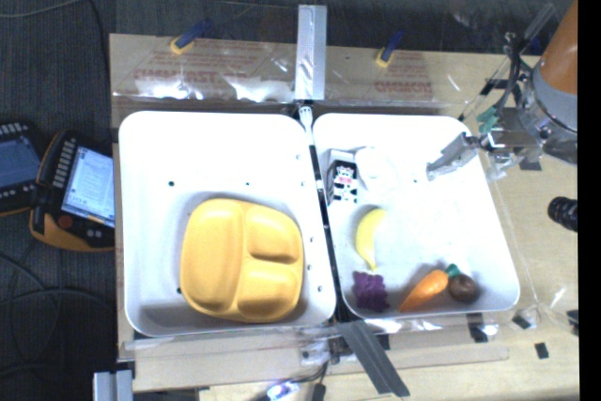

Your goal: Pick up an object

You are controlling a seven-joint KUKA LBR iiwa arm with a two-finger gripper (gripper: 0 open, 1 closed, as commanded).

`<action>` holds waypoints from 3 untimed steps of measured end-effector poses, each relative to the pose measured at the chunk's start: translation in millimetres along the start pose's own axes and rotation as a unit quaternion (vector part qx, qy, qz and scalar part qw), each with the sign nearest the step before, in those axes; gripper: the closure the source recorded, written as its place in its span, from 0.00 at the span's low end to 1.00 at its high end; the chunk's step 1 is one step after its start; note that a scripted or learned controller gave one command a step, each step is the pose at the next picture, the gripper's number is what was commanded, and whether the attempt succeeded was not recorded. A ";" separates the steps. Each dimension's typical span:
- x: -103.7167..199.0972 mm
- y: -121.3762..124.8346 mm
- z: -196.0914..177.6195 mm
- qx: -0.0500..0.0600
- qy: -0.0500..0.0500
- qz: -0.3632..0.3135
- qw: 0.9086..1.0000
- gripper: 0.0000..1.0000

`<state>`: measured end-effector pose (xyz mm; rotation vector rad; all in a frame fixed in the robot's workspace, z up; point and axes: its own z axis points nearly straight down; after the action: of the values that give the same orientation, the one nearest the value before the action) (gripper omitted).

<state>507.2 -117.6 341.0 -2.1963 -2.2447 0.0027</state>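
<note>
Two bins [150,136] on a counter [554,296]. Pincer [449,160], grip unclear, hovers over the right bin. Below it: one banana [369,236], one carrot [424,289], one grape bunch [370,290]. Far left: one yellow tray [242,258].

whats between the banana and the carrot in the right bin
Nothing: in the camera view, only bare white floor of the right bin separates the banana from the carrot. The purple grapes sit below the banana.
</note>
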 end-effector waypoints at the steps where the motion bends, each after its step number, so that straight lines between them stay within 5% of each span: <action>1: 50.9 -7.2 147.7 0.000 0.001 -0.089 0.996 0.00; 2: 1.0 10.7 249.5 -0.005 0.000 -0.150 0.989 0.00; 3: -21.9 31.5 215.0 -0.001 0.001 -0.177 0.984 0.00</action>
<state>538.7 -138.8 125.9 -1.7638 -2.5976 -0.0018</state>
